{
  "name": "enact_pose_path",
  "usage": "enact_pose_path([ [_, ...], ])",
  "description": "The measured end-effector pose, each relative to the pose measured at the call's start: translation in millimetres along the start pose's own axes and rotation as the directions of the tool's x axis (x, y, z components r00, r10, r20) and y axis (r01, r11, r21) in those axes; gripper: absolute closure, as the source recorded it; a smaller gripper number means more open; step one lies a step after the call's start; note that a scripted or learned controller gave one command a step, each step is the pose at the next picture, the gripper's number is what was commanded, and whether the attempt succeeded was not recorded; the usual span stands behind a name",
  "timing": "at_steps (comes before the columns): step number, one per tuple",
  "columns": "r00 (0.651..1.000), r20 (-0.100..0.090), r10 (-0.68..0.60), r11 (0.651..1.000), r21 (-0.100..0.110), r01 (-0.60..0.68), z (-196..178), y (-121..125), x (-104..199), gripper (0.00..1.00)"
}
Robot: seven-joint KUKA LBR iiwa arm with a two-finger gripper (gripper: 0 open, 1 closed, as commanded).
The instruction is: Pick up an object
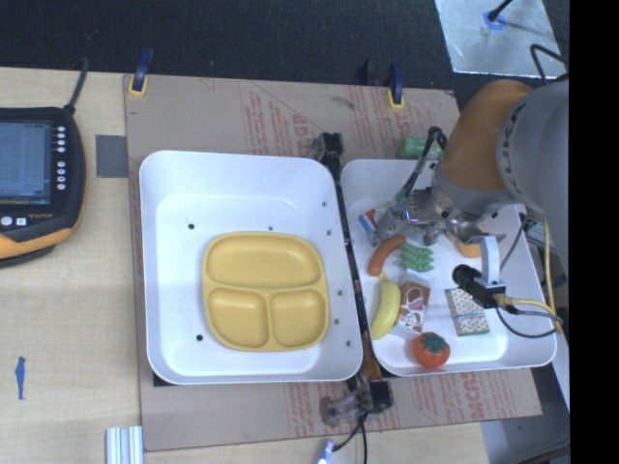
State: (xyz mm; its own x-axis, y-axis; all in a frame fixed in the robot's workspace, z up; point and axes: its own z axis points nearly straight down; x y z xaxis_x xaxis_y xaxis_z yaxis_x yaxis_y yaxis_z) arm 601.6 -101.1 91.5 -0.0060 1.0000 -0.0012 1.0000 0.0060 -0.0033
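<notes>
The surface (68,356) carries a sheet of brown cardboard (242,114), and on that sit two shallow white bins side by side. The left bin (169,191) holds one thing, a yellow divided tray (264,291) with three compartments, lying flat near the bin's middle. The right bin (522,356) holds the small items: a yellow banana (386,307) along its left side, an orange sausage-shaped piece (386,252) just above the banana, a green piece (418,257) beside the sausage, a small brown-and-white box (414,307) touching the banana's right side, a red tomato (431,350) near the front edge, and a patterned square packet (468,311) to the right of the box.

The grey arm (537,153), with its orange band (479,148), reaches in from the right and bends down over the far part of the right bin. Its claw (411,222) hangs just above the sausage and the green piece; whether its fingers are spread or pressed together I cannot tell, and nothing is seen gripped.

A handheld control pendant (34,187) lies on the surface, left of the cardboard.
</notes>
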Motion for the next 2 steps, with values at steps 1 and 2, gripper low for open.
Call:
enact_pose_path([
  [1,1.0,-0.001,0.002,1.0,0.0,-0.002,0,25,3,0.0],
  [2,1.0,-0.002,0.004,1.0,-0.001,-0.004,-1,54,-41,0.0],
])
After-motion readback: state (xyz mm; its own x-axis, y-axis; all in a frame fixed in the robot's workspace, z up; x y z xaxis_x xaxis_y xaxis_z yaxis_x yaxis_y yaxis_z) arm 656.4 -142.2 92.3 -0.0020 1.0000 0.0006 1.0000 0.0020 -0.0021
